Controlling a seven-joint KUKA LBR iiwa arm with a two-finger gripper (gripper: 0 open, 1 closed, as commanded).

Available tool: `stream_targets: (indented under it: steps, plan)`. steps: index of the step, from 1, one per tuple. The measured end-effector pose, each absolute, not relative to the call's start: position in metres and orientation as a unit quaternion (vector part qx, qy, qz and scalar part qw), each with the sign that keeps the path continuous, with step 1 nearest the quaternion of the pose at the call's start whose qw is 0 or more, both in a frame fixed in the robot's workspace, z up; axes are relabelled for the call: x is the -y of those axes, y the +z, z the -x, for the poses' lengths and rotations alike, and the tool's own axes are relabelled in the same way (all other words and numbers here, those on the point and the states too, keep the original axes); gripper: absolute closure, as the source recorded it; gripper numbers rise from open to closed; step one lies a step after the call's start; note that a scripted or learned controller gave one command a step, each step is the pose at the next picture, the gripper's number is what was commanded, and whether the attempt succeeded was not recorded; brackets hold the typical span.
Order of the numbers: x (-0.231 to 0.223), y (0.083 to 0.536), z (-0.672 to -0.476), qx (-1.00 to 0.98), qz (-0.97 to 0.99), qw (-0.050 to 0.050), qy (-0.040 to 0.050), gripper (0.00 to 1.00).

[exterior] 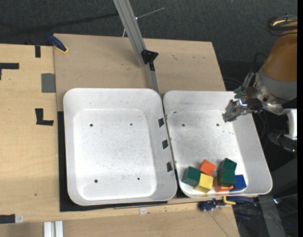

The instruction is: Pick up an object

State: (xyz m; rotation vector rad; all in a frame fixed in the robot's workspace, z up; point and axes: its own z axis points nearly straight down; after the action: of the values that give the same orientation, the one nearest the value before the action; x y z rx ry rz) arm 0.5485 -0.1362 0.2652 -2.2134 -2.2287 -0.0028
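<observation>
Camera view
Bench: pale wood top (116, 58) with black tape marks toward 9 o'clock and a blue and yellow clamp (57, 43) near 11 o'clock.
Floor: dark, beyond the bench's far edge at 12 o'clock.
Pole: a grey metal bar (134, 26) slants down from 12 o'clock to the gap between the bins.
Left bin: white tray (111, 142) on a black mat.
Right bin: white tray (205, 132), touching the left one.
Blocks: a cluster (213, 177) at the right bin's 6 o'clock corner, green, orange, yellow and blue pieces packed together.
Arm: grey and orange body (282, 68) at 3 o'clock.
Gripper: (231, 111) hangs over the right bin's 2 o'clock part, well apart from the blocks; open or closed, cannot tell.
</observation>
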Motion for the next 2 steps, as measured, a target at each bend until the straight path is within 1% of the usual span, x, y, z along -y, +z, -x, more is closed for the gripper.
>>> stream_targets:
  steps: [1,2]
  plan:
    - [0.080,0.269,-0.548,0.710,0.705,0.001,-0.0005,1.00]
    - [0.032,0.252,-0.547,0.709,0.705,0.001,0.0006,1.00]
